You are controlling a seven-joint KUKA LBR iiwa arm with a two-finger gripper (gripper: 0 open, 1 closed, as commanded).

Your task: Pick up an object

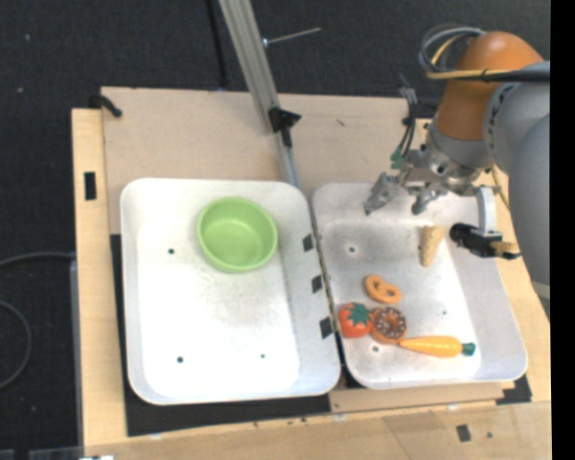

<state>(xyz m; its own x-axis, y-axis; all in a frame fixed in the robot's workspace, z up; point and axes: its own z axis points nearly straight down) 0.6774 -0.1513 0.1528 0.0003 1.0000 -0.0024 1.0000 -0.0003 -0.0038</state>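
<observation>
Gripper (400, 197) open, empty, over right bin (489, 348) far edge. Near bread piece (428, 245); apart from pretzel (381, 288), carrot (433, 346).

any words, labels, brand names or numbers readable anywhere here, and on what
None can be read.
No lettering shows on the green bowl, the two white bins, or the toy food: carrot, tomato, pretzel.
The black clips between the bins are too small to tell.
</observation>
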